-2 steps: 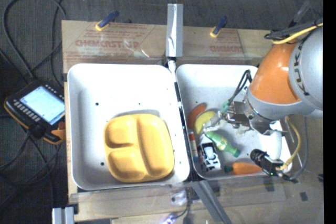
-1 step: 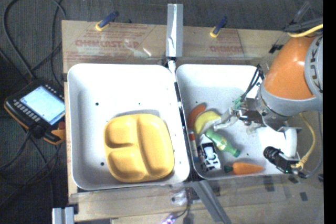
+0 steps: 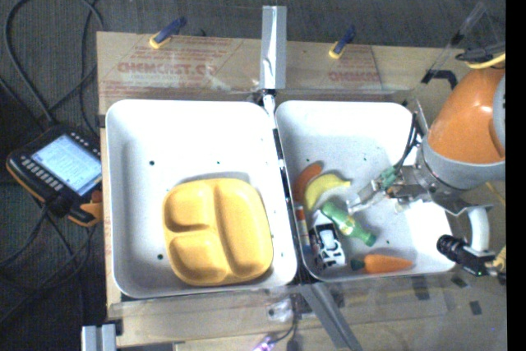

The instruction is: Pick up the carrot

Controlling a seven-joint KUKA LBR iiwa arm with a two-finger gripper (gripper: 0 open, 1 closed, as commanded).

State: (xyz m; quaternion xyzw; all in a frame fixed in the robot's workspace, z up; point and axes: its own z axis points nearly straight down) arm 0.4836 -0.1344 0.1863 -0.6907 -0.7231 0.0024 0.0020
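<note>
While flat, carrot [image 3: 388, 264] lengthwise left-right.

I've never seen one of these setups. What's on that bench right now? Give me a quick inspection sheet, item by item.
Surface: two white bins side by side, left bin and right bin, on a wooden bench.
Job's things: carrot lying near the right bin's front edge, apart from the pincer.
Clutter: yellow divided tray in the left bin; banana, green bottle and small black-and-white item in the right bin.
Grippers: pincer low over the right bin, by the banana and bottle; open or shut, too small to tell.
Cables: black cables on the floor, left.
Surroundings: handheld control screen left of the bench; blue-and-yellow clamps along the back.
</note>
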